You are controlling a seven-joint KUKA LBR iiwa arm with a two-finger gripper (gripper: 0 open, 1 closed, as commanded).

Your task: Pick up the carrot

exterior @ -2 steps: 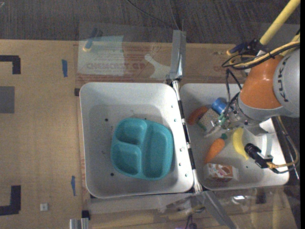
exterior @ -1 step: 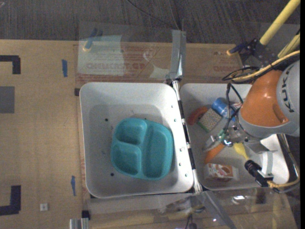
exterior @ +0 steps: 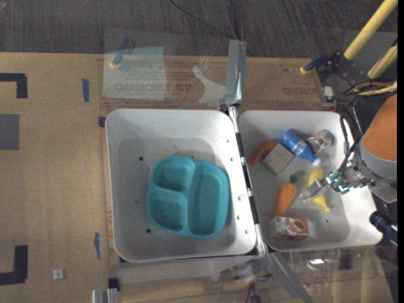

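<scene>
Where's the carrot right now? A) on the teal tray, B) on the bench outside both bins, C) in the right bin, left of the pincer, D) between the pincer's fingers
C: the carrot lies on the floor of the right bin, apart from the pincer to its right.

Your arm [exterior: 385, 137] comes in from the right edge, orange band showing above the wrist, gripper [exterior: 325, 185] pointing left and low. You can't make out the finger state.
</scene>
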